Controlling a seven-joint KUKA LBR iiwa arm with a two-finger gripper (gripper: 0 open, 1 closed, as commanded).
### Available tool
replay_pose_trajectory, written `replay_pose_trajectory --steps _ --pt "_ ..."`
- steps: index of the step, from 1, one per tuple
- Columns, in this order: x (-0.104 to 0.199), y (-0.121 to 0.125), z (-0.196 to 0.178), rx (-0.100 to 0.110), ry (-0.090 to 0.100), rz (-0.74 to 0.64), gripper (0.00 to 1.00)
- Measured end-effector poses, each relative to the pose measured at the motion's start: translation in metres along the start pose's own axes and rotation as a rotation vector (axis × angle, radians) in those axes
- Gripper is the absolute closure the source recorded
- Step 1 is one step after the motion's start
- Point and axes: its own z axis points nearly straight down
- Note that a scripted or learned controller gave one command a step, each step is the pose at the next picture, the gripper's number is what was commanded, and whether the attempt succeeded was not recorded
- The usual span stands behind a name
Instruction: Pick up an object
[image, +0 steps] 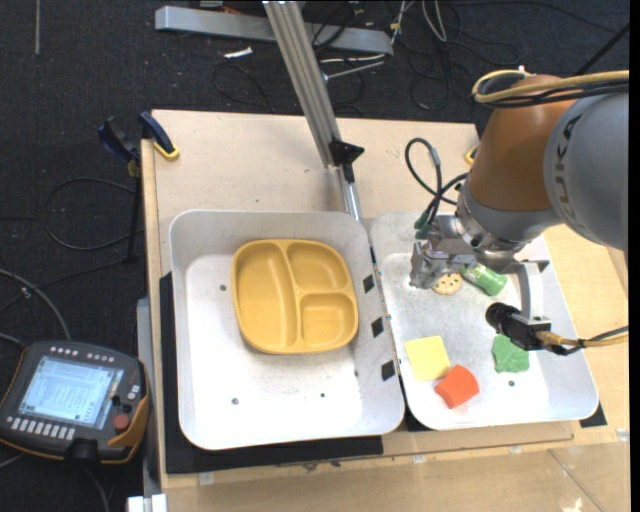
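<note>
We take the round speckled biscuit (448, 284) as the likeliest target. It lies flat on the floor of the right bin (455, 325), near that bin's far left corner, and the gripper (430, 272) hangs low just beside it on its left, touching it or nearly so. The gripper points straight down into the bin, which we judge suits a thin, flat piece that can only be pinched from above. The wrist body hides the tips, so we cannot tell how the jaws stand, and nothing shows as lifted or clamped. A light green piece (486, 279) lies slantwise just to the right of the biscuit, close enough that a closing grip might nudge it or catch it instead. The other choices sit toward the near side of the same bin, well apart from the gripper. They are a yellow block (427, 357), an orange block (457, 386) just beside it at the near edge, and a darker green block (511, 356) off to the right. Scattered loosely like this, each leaves room around it for a descent. The grey arm (540, 150) bends in over the far right corner. The left bin (210, 390) holds a yellow divided plate (295, 296), right side up and far from the action.
</note>
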Motion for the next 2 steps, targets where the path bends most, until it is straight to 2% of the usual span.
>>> replay_pose_trajectory --steps 1,2 --pt "0.058 -0.01 0.006 0.004 0.0 0.0 1.0" --pt "0.112 -0.004 0.001 0.001 0.0 0.0 1.0"
